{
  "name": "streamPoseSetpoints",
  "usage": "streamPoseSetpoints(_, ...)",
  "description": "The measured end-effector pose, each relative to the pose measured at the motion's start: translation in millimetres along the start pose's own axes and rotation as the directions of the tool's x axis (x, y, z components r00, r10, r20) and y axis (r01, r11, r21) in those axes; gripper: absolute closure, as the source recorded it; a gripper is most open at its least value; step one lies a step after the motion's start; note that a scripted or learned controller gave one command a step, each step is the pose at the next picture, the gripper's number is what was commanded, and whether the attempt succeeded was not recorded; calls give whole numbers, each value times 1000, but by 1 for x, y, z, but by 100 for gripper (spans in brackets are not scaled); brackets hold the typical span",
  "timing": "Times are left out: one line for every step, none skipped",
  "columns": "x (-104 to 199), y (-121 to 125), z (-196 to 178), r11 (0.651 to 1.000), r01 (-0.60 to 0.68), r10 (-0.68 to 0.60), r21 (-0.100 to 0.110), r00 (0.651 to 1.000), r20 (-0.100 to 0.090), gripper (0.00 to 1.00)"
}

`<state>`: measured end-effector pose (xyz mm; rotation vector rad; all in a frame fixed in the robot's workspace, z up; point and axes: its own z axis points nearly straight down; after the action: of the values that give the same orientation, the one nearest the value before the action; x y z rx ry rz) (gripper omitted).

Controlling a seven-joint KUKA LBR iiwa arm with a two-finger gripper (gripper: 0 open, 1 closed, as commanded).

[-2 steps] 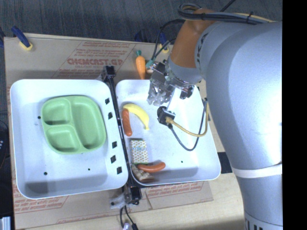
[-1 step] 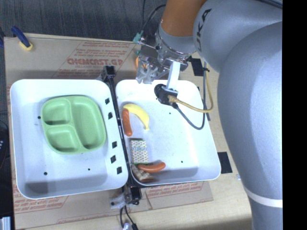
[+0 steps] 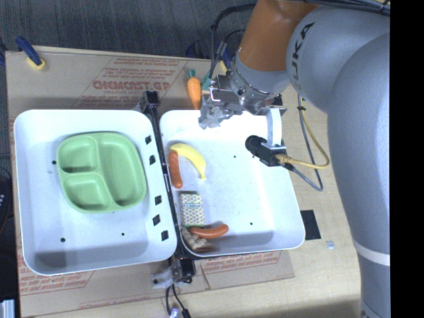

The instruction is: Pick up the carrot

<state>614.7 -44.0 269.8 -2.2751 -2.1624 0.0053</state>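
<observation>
arm: big grey KUKA arm [image 3: 344,131] with the orange band is closest to the lens, hogging the right side and reaching in toward the top of the right bin
claw: metal two-finger claw [image 3: 211,116] hangs over the back-left corner of the right bin; honestly can't tell if it's clenched or released, and nothing visible in it
carrot: small orange carrot with a green top [image 3: 193,91] is lying outside the bins, on the cardboard just behind the right bin's back rim, right beside the claw on its left
right bin: shallow white plastic bin [image 3: 265,197] holding a yellow banana [image 3: 191,158], a reddish sausage [image 3: 175,169] touching the banana along the left wall, a small patterned packet [image 3: 192,209] and another reddish sausage [image 3: 211,230] near the front
left bin: second shallow white bin [image 3: 40,197] with a pale green divided plate [image 3: 101,171] in it
tabletop: brown printed cardboard sheet [image 3: 126,78] under both bins on the tabletop
</observation>
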Motion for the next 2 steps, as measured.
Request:
streamPoseSetpoints(70,-57,33,992,-125,125,2,992,0,100)
streamPoseSetpoints(38,-101,-24,983,-186,186,-1,983,0,100)
